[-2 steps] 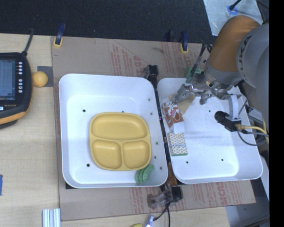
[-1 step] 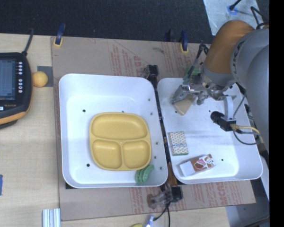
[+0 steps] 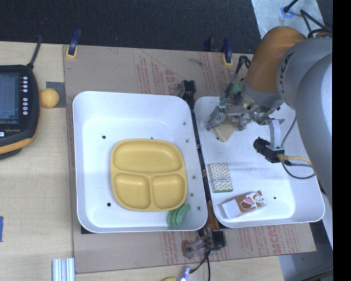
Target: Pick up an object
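Observation:
My gripper (image 3: 229,122) hangs over the far left part of the right bin (image 3: 304,212), its fingers (image 3: 214,122) spread open. A small tan block (image 3: 224,133) lies on the bin floor just below and between them, and I cannot tell whether they touch it. Nearer the front of the same bin lie a small patterned green-and-white packet (image 3: 220,177) and a white box with a red and brown picture (image 3: 243,204). The left bin (image 3: 88,157) holds a yellow divided plate (image 3: 147,174) and a small green object (image 3: 177,216) at its front right corner.
The arm's grey body and orange band (image 3: 278,45) cover the right bin's far right side, with a black cable (image 3: 269,151) hanging over the bin. A teach pendant (image 3: 9,110) and a yellow ball (image 3: 49,97) sit on the bench to the left.

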### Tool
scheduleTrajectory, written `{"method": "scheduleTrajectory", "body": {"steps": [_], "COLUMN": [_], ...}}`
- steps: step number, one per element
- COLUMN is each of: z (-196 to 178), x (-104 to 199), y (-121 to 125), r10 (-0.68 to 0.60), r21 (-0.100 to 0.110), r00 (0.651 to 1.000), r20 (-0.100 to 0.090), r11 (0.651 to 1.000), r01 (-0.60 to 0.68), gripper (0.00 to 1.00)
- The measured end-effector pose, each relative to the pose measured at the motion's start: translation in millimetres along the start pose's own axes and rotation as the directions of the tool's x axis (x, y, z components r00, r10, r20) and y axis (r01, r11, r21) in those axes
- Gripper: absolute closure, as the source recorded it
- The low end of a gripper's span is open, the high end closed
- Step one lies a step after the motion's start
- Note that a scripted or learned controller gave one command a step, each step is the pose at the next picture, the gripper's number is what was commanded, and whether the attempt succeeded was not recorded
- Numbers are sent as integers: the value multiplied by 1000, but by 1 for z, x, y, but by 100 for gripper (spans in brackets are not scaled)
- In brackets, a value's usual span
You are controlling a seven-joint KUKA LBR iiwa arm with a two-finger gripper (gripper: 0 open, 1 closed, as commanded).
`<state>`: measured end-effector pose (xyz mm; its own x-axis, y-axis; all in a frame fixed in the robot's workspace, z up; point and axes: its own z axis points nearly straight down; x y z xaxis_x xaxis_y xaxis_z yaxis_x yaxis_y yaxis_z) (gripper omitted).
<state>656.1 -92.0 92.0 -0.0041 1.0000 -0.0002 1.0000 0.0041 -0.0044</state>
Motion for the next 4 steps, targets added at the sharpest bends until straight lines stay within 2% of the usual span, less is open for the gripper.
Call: {"method": "scheduleTrajectory", "body": {"steps": [1, 2, 4], "z": [0, 0, 0], "x": [-15, 0, -6], "y": [0, 0, 0], "r10": [2, 0, 1], "r21": [-4, 0, -3], "r00": [1000, 1000, 1000], "r20": [0, 0, 0], "r11": [1000, 1000, 1000], "r01": [-2, 0, -1], "gripper": [0, 0, 0]}}
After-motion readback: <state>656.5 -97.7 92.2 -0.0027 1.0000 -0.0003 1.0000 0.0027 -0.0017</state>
